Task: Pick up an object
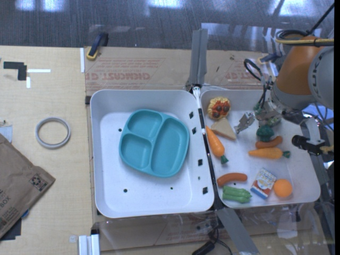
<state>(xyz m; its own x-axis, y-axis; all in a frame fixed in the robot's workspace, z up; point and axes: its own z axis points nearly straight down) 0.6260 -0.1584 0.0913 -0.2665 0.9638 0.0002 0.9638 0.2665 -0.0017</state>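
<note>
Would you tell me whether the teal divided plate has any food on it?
Empty: all three compartments of the teal plate show bare surface.

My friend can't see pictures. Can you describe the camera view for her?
A robot arm's gripper hovers over the right white bin of toy food: carrots, a hot dog, an orange. The left white bin holds a blue divided plate.

I'm looking at a lab bench: cardboard sheet, tape roll, white bins of toy food.
</note>
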